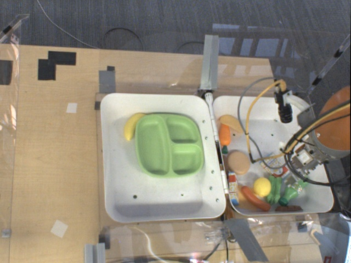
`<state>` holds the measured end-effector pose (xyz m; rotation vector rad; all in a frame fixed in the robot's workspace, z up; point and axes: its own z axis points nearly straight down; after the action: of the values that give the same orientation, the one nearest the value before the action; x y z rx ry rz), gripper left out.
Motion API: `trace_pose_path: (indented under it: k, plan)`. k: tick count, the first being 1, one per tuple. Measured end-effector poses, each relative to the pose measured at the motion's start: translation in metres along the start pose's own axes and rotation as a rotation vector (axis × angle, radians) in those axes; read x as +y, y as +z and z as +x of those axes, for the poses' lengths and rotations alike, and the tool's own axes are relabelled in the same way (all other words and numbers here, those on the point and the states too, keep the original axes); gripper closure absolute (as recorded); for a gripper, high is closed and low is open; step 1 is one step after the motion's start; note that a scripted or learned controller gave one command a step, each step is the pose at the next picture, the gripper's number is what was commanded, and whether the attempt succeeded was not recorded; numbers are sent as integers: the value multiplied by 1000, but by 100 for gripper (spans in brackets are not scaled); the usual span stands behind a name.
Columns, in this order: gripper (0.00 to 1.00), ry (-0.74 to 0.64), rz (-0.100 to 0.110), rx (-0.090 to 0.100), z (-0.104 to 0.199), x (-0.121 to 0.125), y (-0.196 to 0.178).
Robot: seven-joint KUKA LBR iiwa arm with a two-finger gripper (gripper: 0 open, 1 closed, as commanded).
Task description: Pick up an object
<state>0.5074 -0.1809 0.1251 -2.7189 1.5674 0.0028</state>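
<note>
the grey metal gripper point(293, 175) hangs low in the right white plastic bin point(323, 204), right over a heap of toy food, and i cannot tell how it is set because wires and the wrist hide it. i think it is down there to grab something from the heap. just beside it lies a round yellow lemon toy point(262, 187), smooth and shiny, touching a long red-orange carrot toy point(254, 197). green plastic bits point(289, 192) sit under the wrist. a tan egg-shaped toy point(238, 161) rests further left.

the left white plastic bin point(159, 207) holds a green plastic tray with three parts point(167, 145), and a yellow banana toy point(130, 127) peeks out from under the tray's edge.
</note>
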Motion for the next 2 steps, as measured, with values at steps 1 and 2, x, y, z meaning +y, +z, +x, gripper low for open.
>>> trace_pose_path:
  k: [1, 2]
  plan:
    - [100, 146, 11, 13, 7, -29, -128]
    - [100, -106, 12, 21, 11, -30, 19]
